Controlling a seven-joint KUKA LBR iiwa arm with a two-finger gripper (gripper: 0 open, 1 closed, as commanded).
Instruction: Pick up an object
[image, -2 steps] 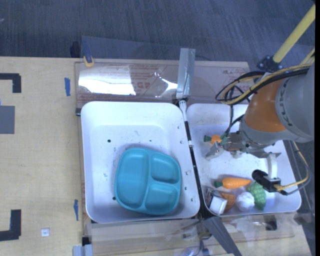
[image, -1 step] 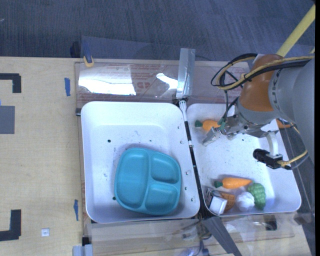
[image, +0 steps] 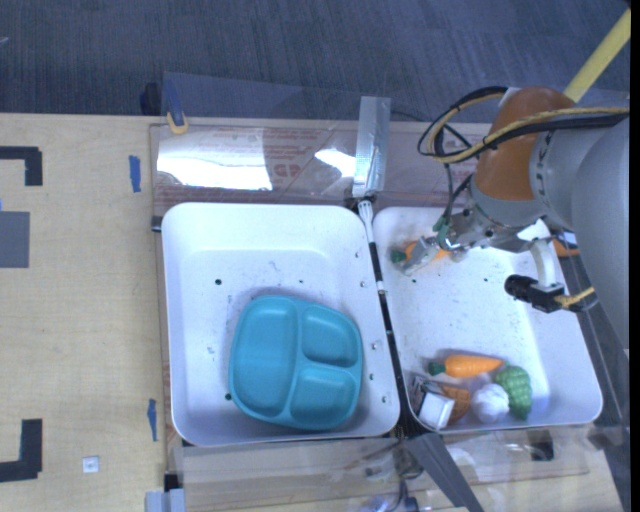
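In the right bin (image: 560, 330), at its far left corner, lies a small orange toy with a green end (image: 408, 253). My gripper (image: 446, 240) is low over that corner, right beside the toy's orange end and seemingly touching it. The wrist hides the contact. Several more toys sit in a cluster at the near edge of the same bin: an orange carrot (image: 472, 366), a green leafy piece (image: 516, 389), a white piece (image: 490, 402) and a small white cup (image: 434, 408).
The left bin (image: 200, 250) holds a teal divided plate (image: 296, 361) near its front. A metal divider (image: 371, 150) stands behind the wall between the two bins. The arm's grey body and cables cover the right bin's far right corner.
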